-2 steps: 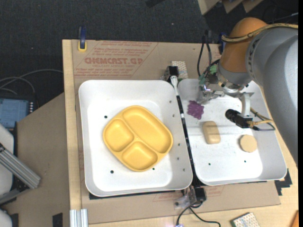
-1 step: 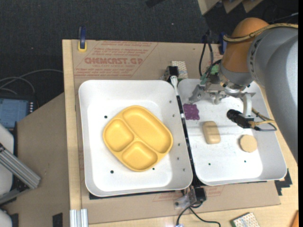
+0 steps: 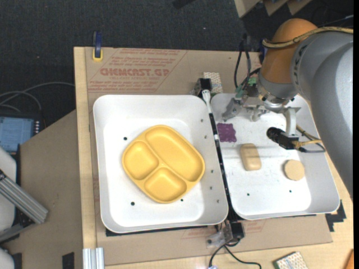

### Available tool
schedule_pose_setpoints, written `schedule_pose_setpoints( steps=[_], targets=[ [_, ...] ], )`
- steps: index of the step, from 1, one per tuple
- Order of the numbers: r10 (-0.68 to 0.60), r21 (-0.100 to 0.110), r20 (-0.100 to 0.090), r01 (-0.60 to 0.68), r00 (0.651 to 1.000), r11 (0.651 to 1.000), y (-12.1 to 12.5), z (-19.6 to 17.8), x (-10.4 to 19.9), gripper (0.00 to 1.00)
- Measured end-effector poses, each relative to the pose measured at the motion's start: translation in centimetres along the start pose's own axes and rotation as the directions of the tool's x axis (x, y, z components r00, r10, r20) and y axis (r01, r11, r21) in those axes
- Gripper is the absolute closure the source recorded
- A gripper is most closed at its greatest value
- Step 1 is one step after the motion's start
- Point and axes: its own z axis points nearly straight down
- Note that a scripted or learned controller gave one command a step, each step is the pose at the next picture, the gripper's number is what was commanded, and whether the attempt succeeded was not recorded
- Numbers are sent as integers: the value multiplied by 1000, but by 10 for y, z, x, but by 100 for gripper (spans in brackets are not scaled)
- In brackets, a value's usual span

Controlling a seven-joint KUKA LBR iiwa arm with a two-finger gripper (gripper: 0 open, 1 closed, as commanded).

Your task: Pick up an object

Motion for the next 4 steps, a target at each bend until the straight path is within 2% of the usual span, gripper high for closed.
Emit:
schedule_pose_setpoints(
  steps=[4],
  targets=[
    [0, 3, 0, 0, 1000, 1000, 0, 0, 1, 0]
  ],
)
